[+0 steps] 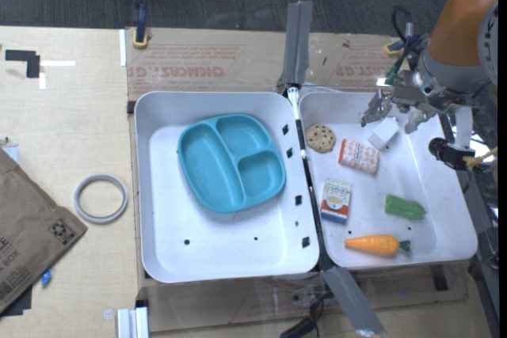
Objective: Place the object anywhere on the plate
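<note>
Here, from the single camera fixed above the surface, I see my grey arm with its orange band reaching in from the right, and my jaws [394, 111] hang over the far edge of the right shallow white bin [455, 245]. My fingers stand spread apart, and a small white block [383, 135] lies just below them, though I cannot tell whether I touch it.

In that same right bin, a round brown cookie [321, 138] sits near the far left corner, close to the wall shared with the other bin. Beside it toward the middle lies a pink and white speckled packet [359, 156]. A small carton with a red and blue front [337, 199] lies along the left wall. A green pepper-shaped toy [405, 207] rests toward the right edge, and an orange plastic carrot [375, 244] lies along the near edge.

The left shallow white bin [158, 249] holds the blue three-compartment plate [230, 162] around its middle, well apart from my jaws.

Out on the pale surface [63, 123], a grey tape ring [101, 197] lies left of the bins, with a brown cardboard box [28, 233] at the near left edge.
</note>
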### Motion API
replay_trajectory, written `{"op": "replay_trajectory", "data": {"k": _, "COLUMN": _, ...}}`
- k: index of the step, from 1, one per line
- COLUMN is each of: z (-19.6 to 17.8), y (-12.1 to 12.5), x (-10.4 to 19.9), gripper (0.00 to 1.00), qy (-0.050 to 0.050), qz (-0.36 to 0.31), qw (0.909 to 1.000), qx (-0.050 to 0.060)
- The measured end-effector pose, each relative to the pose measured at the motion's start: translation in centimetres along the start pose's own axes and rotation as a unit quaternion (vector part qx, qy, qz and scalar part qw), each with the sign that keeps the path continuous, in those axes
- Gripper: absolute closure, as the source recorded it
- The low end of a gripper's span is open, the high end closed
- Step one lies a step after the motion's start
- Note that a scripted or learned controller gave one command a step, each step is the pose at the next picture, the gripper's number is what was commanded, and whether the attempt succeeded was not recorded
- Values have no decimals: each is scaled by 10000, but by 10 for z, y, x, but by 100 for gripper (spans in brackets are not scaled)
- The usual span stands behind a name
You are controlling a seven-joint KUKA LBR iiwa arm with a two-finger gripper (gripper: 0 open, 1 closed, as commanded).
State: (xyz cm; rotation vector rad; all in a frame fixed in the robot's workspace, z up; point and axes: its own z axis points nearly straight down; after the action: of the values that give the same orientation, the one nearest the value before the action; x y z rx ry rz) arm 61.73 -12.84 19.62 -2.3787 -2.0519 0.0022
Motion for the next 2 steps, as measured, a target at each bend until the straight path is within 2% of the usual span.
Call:
{"op": "replay_trajectory", "data": {"k": 1, "z": -8, "y": 0, "x": -1, "gripper": 100, "qy": -6, "qz": 6, "qw": 10000, "qx": 3}}
{"op": "replay_trajectory", "data": {"k": 2, "z": -129, "y": 35, "x": 53, "gripper": 100, "qy": -7, "qz": -1097, "qw": 9940, "qx": -5}}
